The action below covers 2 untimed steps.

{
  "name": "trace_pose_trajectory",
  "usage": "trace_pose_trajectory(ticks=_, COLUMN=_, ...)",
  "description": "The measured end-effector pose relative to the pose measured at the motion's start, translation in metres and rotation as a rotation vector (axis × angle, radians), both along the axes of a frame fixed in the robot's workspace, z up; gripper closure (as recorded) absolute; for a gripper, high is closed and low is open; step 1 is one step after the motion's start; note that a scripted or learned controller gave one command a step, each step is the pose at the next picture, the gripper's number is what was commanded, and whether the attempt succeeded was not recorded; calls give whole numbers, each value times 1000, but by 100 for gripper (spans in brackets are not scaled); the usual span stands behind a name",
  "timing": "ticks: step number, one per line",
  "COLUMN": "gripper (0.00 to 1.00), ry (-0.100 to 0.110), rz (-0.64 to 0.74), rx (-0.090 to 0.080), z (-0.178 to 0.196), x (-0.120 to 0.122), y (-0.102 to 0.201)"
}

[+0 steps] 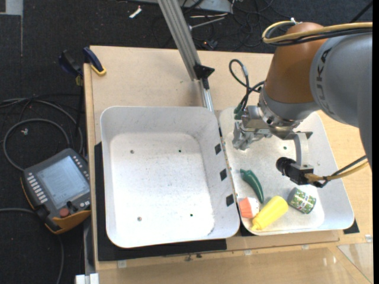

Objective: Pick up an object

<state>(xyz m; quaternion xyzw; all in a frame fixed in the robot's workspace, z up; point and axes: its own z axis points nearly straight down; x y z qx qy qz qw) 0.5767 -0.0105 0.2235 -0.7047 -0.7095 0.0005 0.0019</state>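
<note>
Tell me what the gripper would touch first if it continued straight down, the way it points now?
Probably the bare white floor of the right shallow bin. The metal two-finger gripper hangs near that bin's upper left; the curved green pepper-shaped toy lies nearer the camera, apparently off that line. Depth is uncertain.

The robot arm (331, 70) is big, round and smooth. Most of it is grey. Above the wrist sits a shiny orange band (296, 64), wide like a collar. Pale letters run along the grey part beside the orange. A yellow cable (284, 27) loops over the top of the arm, and thin black wires (240, 76) curl near the wrist. At the end sits a small silver metal gripper (241, 139) with bolted parts.
</note>
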Motion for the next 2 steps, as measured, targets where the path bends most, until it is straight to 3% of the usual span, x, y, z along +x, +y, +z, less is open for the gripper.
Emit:
trace_pose_trajectory(ticks=1, gripper=100, ry=-2, rz=2, rx=0, z=-2, x=-3, y=54)
trace_pose_trajectory(ticks=2, gripper=100, ry=0, rz=1, rx=0, z=-6, x=-22, y=101)
